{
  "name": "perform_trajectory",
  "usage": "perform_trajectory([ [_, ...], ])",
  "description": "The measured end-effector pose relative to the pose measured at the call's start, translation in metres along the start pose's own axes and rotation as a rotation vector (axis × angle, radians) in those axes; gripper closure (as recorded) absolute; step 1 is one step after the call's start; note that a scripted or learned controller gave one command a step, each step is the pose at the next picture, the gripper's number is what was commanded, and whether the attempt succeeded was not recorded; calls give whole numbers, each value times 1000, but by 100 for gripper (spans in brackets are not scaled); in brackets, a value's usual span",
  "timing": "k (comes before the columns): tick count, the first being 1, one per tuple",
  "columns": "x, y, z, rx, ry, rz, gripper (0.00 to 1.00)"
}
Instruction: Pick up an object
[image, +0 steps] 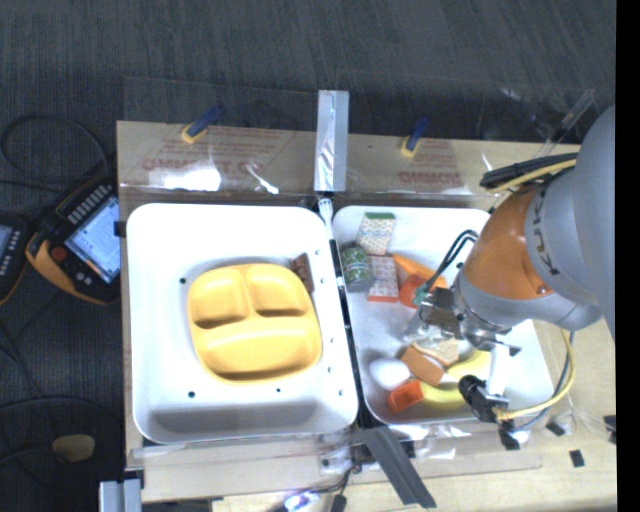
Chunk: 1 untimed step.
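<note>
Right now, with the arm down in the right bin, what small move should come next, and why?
Probably a short straight lift to test the pick: the gripper sits low among the cluttered items in the right bin, right above a tan-orange object, and no grasp is visible.

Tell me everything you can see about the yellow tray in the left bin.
The yellow tray looks like smooth molded plastic, with rounded corners and three compartments: two small ones at the far side, one long one nearer. It lies flat, slightly turned, on the floor of the left bin. A small brown object sits at its far right corner.
</note>
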<state>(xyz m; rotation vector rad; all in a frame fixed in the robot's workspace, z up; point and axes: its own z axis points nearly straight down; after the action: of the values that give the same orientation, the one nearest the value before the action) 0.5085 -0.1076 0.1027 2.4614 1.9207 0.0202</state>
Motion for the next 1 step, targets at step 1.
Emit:
perform_trajectory([
  [1, 0, 0, -8, 4, 1, 0, 100],
])
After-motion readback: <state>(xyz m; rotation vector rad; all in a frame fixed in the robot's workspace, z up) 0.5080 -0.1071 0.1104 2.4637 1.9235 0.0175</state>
